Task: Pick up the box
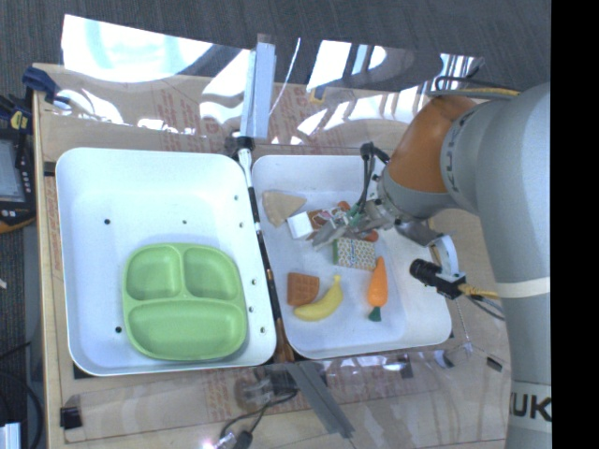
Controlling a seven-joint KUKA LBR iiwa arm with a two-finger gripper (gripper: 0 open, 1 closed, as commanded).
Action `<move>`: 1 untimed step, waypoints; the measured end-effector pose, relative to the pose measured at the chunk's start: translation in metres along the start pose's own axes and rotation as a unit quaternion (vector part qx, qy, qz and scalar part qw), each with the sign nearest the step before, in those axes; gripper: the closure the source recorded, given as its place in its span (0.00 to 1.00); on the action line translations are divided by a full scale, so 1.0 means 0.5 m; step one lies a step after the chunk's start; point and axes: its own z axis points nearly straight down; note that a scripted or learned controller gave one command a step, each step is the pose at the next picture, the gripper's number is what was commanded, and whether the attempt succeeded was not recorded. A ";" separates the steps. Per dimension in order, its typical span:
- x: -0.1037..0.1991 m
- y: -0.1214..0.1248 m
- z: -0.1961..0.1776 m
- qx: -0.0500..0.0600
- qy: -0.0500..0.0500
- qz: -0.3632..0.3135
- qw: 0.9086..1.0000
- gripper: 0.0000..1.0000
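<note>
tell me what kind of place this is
Likely a robot lab test bench: a grey arm reaching over two white bins, toy food such as a banana and carrot, loose cables.

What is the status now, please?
Gripper low in right bin, at the box. No grasp visible. Carrot, banana, waffle crowd close.

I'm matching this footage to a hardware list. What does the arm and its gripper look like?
The arm is bulky, rounded and light grey, with an orange band above the wrist and dark lettering low on its body. The gripper is slim, metallic grey, with thin cables nearby.
</note>
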 end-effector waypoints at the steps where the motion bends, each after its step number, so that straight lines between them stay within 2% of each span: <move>1: -0.005 0.005 -0.001 -0.001 -0.002 0.013 1.000 0.00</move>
